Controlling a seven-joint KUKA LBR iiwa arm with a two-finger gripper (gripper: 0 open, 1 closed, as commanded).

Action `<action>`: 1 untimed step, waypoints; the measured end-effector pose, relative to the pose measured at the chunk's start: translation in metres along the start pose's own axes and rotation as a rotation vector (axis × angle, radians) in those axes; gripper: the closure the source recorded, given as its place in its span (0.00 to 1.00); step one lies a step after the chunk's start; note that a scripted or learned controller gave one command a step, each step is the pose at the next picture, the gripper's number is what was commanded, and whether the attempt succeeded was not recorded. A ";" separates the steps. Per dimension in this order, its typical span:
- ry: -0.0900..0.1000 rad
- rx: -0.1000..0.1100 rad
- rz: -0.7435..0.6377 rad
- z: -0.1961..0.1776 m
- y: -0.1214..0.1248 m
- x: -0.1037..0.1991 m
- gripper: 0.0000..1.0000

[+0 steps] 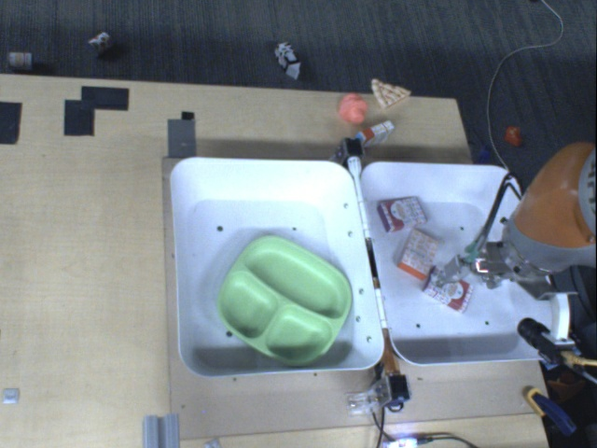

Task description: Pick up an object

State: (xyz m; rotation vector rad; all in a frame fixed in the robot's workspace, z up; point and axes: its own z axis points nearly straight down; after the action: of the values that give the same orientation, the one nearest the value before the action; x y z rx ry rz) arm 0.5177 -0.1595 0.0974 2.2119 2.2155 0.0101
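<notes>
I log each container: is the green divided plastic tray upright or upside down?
Upright: the green divided plastic tray shows its three hollow compartments facing up, in the left white bin.

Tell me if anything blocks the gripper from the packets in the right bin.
Nothing visible does. The gripper hangs low in the right bin, right at the red-and-white packet, with the orange packet just beside it. The green tray sits apart in the left bin.

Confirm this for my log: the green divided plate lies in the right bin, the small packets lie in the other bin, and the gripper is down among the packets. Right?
Not quite. The camera view shows the green divided plate in the left bin, not the right. The small packets lie in the right bin, and the gripper is down among them, as you said.
</notes>
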 end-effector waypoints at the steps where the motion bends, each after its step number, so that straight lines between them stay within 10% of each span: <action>1: 0.001 -0.004 -0.002 -0.011 0.002 0.001 1.00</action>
State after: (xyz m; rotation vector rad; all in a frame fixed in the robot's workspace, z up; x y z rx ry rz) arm 0.5196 -0.1582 0.1086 2.2077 2.2163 0.0159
